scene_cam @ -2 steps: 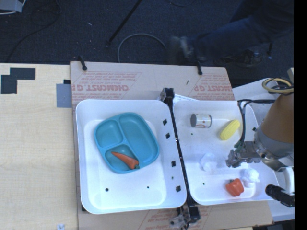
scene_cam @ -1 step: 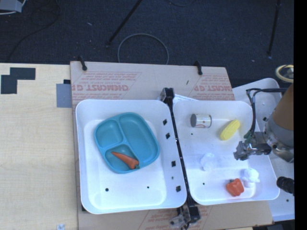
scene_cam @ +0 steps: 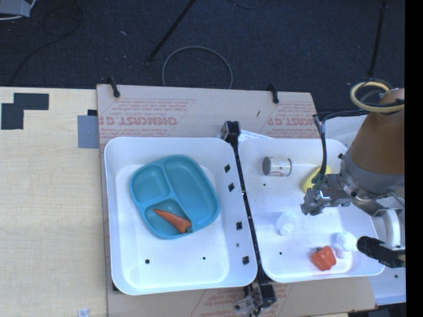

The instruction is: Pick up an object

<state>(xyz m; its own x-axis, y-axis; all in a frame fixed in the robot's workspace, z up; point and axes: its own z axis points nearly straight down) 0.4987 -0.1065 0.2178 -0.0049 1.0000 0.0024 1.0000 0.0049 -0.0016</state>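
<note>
Two white bins (scene_cam: 125,177) sit side by side on brown cardboard (scene_cam: 198,114) atop a pale wooden bench (scene_cam: 46,210).

A dark carpeted floor (scene_cam: 198,38) ran along the top, crossed by thin black cables (scene_cam: 197,66), one lying in a loop. Below it sat a pale wooden bench (scene_cam: 46,216) with dark rectangular patches (scene_cam: 26,107), and a brown cardboard sheet (scene_cam: 198,114) printed with red lettering lay on it.

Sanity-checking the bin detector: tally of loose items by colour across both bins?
Blue: 1, divided plate
Orange: 2, carrot, orange block
Silver: 1, metal cylinder
Yellow: 1, yellow item
White: 2, small piece, second piece
Total: 7
</note>
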